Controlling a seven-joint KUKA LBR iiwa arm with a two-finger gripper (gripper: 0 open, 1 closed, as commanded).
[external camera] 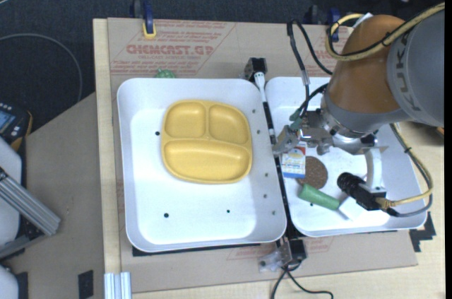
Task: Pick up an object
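Observation:
My gripper (295,142) hangs low over the left part of the right bin (402,218), under the orange wrist band. Right below it lies a small white and blue carton (292,162). Beside the carton rests a brown round disc (316,172), and in front of that a green cylinder (318,197) lies on its side. A yellow three-part plate (207,141) sits in the left bin (141,198).
The arm's grey body and a black cable fitting (360,191) cover the right bin's middle and right side. A divider strip with clamps (268,128) runs between the bins. Cardboard (176,43) lies under both bins.

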